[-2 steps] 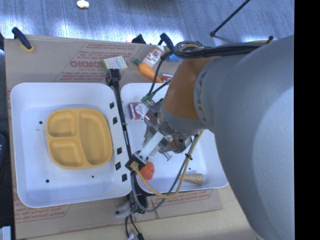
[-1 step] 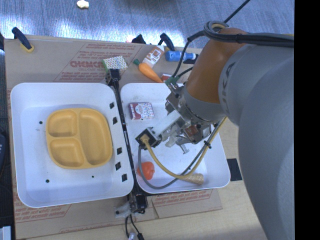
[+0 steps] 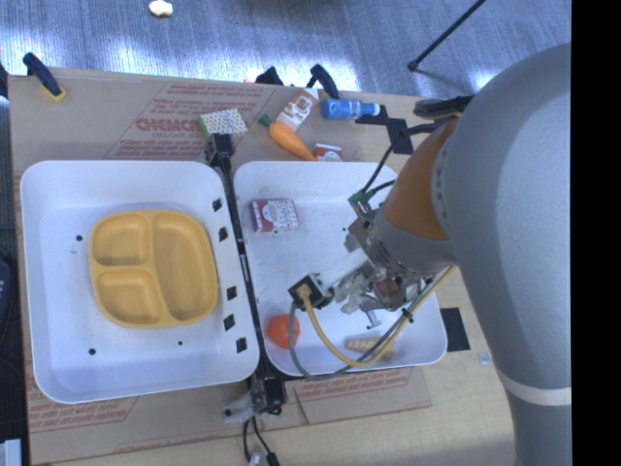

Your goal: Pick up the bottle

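arm (image 3: pixel 456 202) low over right bin (image 3: pixel 320 178); gripper (image 3: pixel 364 294) jaw state: cannot tell. bottle (image 3: pixel 347 110) lies outside, well apart. risk: closing on air here.

2 bins (image 3: pixel 39 260), 1 tray (image 3: pixel 153 266), 1 carton (image 3: pixel 274 216)

Tool (image 3: pixel 374 299) fingers and bin (image 3: pixel 291 178) corner behind arm (image 3: pixel 524 212).

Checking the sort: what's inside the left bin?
A yellow divided plate lies in the left bin; its three sections look bare. Whatever is under the plate is covered.
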{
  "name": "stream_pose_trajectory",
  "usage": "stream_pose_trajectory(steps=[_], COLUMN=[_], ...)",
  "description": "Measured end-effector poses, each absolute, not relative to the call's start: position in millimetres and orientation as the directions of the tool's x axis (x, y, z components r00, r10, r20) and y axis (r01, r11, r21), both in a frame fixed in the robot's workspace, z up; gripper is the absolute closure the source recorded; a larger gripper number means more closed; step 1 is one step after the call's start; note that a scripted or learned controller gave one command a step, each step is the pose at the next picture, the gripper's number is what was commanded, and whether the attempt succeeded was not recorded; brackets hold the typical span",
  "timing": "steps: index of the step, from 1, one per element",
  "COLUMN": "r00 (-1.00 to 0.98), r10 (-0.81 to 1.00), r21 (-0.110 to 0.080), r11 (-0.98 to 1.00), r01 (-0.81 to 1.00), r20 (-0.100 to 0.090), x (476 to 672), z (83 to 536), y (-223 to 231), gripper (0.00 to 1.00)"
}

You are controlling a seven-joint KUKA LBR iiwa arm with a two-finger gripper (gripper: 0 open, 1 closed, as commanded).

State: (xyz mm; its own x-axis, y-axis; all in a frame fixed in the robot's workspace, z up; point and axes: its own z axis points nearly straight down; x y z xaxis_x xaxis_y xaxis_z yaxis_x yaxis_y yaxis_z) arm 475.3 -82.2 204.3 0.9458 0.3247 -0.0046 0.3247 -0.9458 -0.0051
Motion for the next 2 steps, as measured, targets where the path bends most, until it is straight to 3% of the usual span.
stream_pose_trajectory(steps=[1, 2], r00=[0.979, 0.979], r10=[0.206, 0.205], r21=[-0.004, -0.007], r11=[-0.979, -0.979], r01=[0.206, 0.205], r20=[-0.002, -0.005], x=[476.3, 475.3], z=[300.1, 177.4], y=[-150.6, -142.7], gripper=[1.00, 1.00])
